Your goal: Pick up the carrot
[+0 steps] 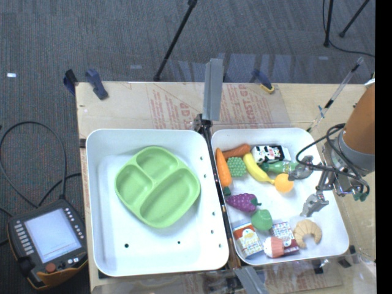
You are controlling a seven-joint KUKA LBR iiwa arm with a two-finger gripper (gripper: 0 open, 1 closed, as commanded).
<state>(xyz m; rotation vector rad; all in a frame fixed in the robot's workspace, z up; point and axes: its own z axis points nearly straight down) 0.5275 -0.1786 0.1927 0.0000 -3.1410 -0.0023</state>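
We see the carrot [223,167], a slim orange taper, lying lengthwise against the left wall of the right bin [340,225], just left of a knobbly green piece [237,166]. The gripper [307,187] hovers over the bin's right side, fingers spread apart and, as far as we can tell, holding nothing.

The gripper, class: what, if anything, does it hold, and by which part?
Nothing. The gripper hangs over the right bin, its fingers open around bare bin floor; the carrot lies untouched at the bin's left wall.
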